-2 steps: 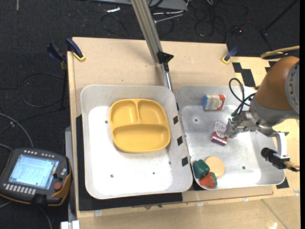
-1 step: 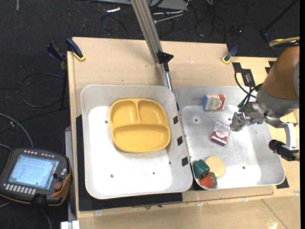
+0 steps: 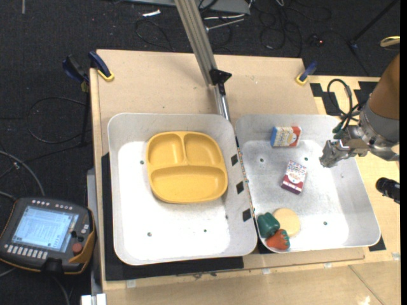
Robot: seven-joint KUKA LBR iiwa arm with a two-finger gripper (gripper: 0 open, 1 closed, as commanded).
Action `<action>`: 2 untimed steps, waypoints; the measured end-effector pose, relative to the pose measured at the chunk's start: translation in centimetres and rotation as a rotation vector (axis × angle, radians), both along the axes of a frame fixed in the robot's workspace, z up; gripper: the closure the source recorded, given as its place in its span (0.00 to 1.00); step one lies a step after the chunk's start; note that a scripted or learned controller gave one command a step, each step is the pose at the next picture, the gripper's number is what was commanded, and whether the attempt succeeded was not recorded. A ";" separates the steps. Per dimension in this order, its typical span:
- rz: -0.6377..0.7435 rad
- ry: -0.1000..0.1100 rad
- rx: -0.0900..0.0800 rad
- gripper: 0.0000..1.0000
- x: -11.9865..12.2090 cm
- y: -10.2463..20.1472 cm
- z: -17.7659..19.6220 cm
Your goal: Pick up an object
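Observation:
The right bin point(image 3: 343, 224) holds a small blue, white and orange carton point(image 3: 285, 136) at its far side and a red and white box point(image 3: 294, 176) near its middle. At its near left corner lie a pale round piece point(image 3: 287, 220), a green piece point(image 3: 268, 223) and a red piece point(image 3: 278, 239). My gripper point(image 3: 332, 154) hangs over the bin's right part, to the right of the red and white box and apart from it. Nothing shows between its fingers.
The left bin point(image 3: 127, 234) holds a yellow divided plate point(image 3: 187, 166). A metal pole point(image 3: 198, 30) slants over the bench's far side. Clamps sit at the bench's far corners. A teach pendant point(image 3: 44, 232) lies on the floor at left.

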State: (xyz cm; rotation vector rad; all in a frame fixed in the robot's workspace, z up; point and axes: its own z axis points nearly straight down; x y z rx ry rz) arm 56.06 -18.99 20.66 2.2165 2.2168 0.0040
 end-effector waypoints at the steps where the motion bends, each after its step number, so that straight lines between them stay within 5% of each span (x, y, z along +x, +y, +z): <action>1: 0.002 0.000 0.000 1.00 -0.8 -0.4 5.5; 2: 0.007 0.006 0.004 1.00 -0.2 3.9 5.3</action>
